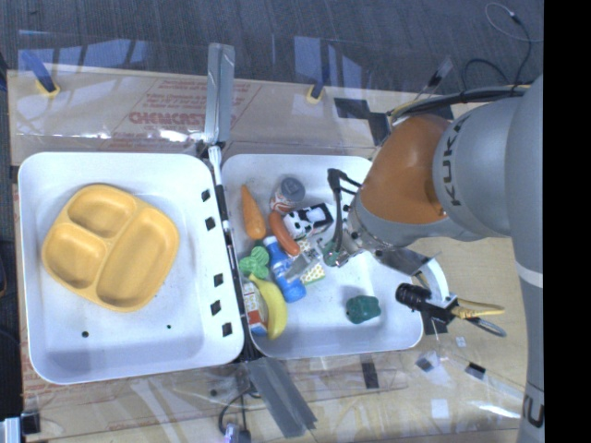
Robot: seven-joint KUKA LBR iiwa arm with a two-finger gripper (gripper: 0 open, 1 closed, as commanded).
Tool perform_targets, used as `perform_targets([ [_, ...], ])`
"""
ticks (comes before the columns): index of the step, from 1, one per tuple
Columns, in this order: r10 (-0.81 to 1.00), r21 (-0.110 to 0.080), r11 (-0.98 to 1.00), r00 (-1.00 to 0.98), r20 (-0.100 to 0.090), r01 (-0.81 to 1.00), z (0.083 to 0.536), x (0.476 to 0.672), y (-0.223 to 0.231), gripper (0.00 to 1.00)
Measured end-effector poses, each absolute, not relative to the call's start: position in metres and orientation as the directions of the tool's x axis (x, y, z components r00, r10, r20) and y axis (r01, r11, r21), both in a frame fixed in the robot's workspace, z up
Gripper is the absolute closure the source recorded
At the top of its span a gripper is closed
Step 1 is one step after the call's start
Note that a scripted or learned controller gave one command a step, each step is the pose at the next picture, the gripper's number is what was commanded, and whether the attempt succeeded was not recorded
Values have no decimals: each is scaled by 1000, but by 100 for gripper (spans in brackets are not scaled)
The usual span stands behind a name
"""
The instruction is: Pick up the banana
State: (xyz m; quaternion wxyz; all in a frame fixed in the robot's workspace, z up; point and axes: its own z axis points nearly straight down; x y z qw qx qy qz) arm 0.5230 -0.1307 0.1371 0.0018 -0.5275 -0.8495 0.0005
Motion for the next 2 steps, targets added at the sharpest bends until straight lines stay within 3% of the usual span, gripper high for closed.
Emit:
perform_targets([
  [1,747,0,665,-665,1,747,192,493,-42,0],
  [2,709,-1,705,-705,1,709,186,521,-99,0],
])
